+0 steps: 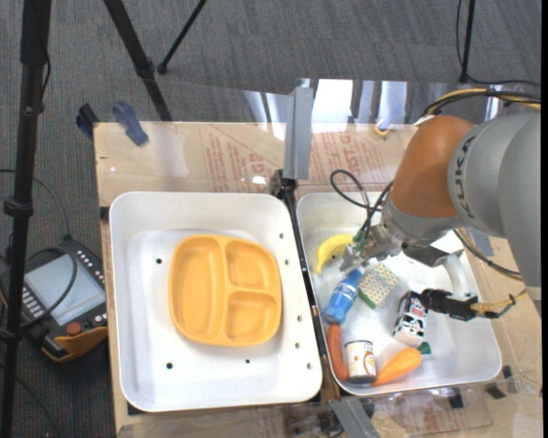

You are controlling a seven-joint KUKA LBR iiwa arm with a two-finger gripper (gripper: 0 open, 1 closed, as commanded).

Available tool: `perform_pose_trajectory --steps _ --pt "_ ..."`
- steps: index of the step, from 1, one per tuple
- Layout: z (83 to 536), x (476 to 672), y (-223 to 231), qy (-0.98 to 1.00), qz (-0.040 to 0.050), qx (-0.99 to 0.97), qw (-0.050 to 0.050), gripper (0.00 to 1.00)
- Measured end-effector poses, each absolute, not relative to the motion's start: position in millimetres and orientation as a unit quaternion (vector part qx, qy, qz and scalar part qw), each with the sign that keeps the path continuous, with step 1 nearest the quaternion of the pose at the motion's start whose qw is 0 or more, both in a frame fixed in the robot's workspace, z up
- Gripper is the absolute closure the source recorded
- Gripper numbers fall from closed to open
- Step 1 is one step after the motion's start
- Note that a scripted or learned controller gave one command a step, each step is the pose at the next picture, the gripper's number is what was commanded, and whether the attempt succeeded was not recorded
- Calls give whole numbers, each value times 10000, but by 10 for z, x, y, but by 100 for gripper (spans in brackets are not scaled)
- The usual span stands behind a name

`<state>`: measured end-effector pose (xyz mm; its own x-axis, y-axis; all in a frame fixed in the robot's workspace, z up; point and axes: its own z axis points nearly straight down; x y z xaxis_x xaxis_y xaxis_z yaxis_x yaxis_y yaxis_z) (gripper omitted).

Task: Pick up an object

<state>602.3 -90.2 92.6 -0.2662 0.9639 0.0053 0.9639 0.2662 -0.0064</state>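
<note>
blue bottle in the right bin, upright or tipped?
Tipped. The blue bottle lies on its side on the right bin floor, long axis slanting, beside the banana.

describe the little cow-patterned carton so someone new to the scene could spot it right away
Go to the right-hand white bin, the one crowded with small items. The carton stands toward that bin's right side, just above the orange carrot. It alone has black-and-white cow patches.
</note>
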Motion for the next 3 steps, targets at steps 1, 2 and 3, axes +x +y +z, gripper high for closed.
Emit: perform_pose_trajectory --steps 1,2,3 --pt "2541 6377 -1065 -7624 9 -6471 8 100" --pt "2536 6376 -1061 -7627 12 -6468 12 0" --pt "919 5888 -1781 -7548 -18 -6559 -19 0"
